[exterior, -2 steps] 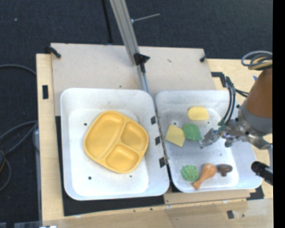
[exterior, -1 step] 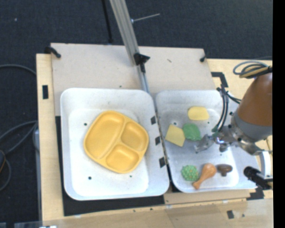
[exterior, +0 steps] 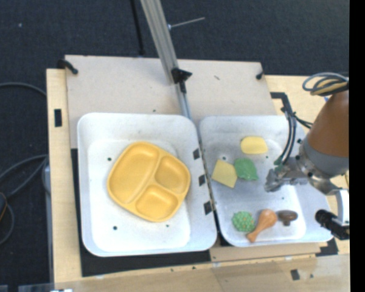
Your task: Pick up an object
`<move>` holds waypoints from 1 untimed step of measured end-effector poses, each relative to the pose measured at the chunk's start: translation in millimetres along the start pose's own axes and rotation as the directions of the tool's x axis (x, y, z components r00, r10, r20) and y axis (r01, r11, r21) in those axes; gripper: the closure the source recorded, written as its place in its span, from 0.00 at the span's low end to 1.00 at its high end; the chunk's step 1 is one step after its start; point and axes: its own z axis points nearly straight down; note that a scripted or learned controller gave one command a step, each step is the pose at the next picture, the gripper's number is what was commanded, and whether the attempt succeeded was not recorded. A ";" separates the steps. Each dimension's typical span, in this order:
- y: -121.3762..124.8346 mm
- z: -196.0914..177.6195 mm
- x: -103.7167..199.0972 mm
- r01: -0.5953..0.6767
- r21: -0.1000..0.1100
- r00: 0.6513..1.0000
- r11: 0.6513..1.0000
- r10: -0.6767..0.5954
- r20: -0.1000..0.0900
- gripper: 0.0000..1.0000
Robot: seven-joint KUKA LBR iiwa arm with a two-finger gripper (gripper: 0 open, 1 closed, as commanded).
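The right bin [exterior: 222, 135] holds a yellow oval piece [exterior: 253, 145], a yellow wedge [exterior: 224, 174], a green leafy piece [exterior: 246, 169], a green broccoli-like piece [exterior: 243, 221], a tan drumstick [exterior: 263, 222] and a small brown piece [exterior: 286, 216]. My gripper [exterior: 278, 180] hangs over the right side of this bin, just right of the green leafy piece and above the brown piece. I see nothing between its fingers.
The left bin [exterior: 97, 132] carries a yellow compartment tray [exterior: 148, 180]. A slanted metal post [exterior: 161, 32] rises from behind the bins. Cables [exterior: 323, 83] loop at the far right beside the arm.
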 end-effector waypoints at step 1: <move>1.8 -43.4 0.4 0.006 -0.001 1.000 1.000 -0.006 0.001 1.00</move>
